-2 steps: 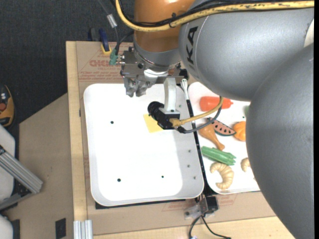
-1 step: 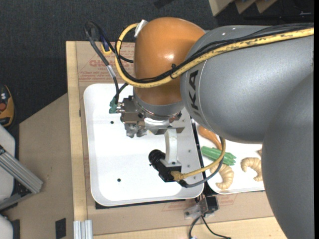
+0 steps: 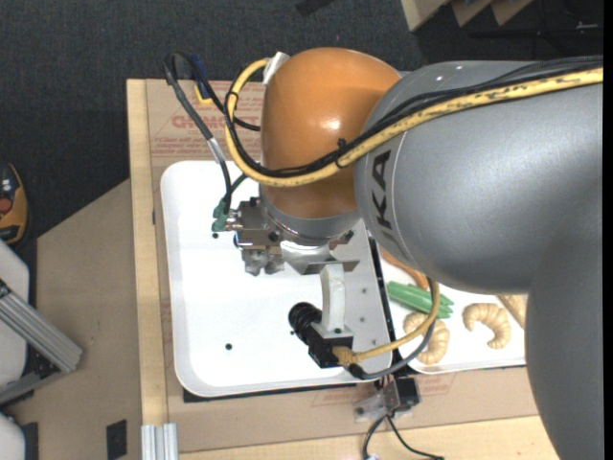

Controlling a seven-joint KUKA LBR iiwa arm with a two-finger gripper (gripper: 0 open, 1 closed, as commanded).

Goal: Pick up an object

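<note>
My grey arm with its orange band covers most of the view, reaching from the right over the left white bin (image 3: 192, 286). The gripper (image 3: 257, 253) hangs below the orange band, above the middle of that bin, seen from above as a metal block. In the right bin (image 3: 479, 357), a green object (image 3: 414, 298) lies next to a thin orange piece (image 3: 408, 279). Two pale curled objects, one at the front (image 3: 436, 341) and one further right (image 3: 492, 322), lie close by. The arm hides the rest of that bin.
A tiny dark speck (image 3: 228, 346) sits on the left bin's floor near its front. The bins rest on a brown board (image 3: 148, 257). Dark floor surrounds the bench on the left and at the back.
</note>
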